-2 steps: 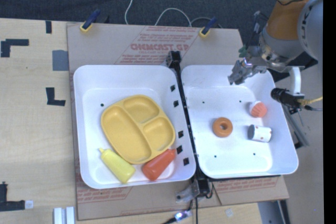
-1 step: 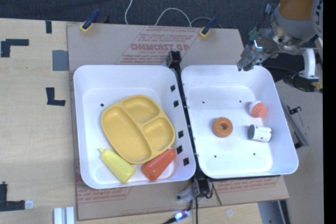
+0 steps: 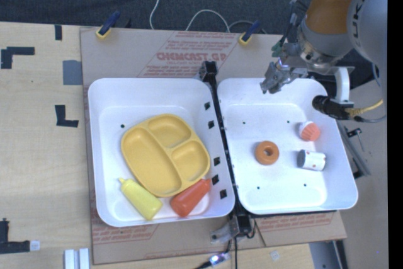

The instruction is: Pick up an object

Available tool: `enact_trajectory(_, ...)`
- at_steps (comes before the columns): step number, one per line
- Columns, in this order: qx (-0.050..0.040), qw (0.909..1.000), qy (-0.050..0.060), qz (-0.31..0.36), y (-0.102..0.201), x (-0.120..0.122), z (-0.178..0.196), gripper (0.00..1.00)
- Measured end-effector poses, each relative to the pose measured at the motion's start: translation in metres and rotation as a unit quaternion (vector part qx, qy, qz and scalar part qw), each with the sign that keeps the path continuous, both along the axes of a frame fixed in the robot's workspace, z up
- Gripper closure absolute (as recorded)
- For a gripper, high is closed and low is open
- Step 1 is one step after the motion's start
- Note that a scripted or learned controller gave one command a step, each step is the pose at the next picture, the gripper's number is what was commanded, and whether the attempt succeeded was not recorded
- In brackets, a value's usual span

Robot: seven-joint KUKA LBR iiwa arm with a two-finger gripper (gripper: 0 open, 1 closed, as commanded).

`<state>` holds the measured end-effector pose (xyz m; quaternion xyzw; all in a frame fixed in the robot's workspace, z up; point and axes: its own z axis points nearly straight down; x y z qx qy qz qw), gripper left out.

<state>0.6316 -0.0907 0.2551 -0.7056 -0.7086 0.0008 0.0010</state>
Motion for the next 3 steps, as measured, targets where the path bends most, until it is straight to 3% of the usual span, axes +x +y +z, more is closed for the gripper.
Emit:
enact_trajectory(2, 0.0002, 1.0000, 0.001, 0.001, 0.107, -0.008, -0.014, 1.00)
enact_trajectory(3, 0.0004, 1.0000, 0.000, 0.001, 0.163, -0.027, -0.015, 1.00)
